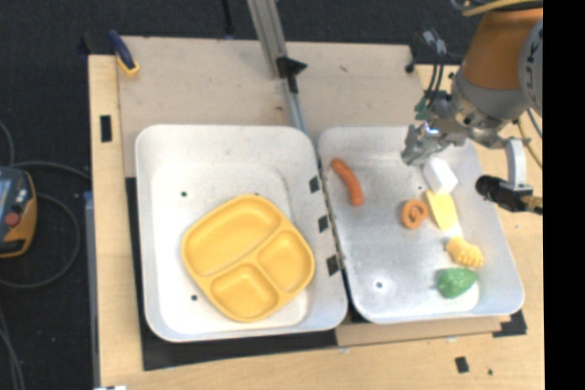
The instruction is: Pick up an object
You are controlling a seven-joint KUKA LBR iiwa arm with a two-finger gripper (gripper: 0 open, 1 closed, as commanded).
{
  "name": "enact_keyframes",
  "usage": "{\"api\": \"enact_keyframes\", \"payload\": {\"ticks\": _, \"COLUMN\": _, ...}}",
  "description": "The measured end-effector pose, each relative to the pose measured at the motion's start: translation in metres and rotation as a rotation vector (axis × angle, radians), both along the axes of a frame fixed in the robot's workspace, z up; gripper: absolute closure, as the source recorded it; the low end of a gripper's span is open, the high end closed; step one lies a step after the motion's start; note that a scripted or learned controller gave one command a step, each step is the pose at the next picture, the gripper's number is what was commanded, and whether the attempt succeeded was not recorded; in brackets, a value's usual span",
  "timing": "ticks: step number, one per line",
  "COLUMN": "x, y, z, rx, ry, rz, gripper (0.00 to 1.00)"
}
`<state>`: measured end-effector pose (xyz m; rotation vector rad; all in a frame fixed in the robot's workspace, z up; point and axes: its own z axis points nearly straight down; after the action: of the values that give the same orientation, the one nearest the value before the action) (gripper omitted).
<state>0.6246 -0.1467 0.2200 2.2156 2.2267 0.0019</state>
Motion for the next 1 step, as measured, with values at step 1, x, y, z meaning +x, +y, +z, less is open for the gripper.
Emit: {"api": "enact_keyframes", "payload": {"ticks": 1, "x": -0.0233, "y": 0.0361, "z": 0.0071, "rx": 0.0, "ry": 0.001, "rz": 0.0, "gripper": 1.0}}
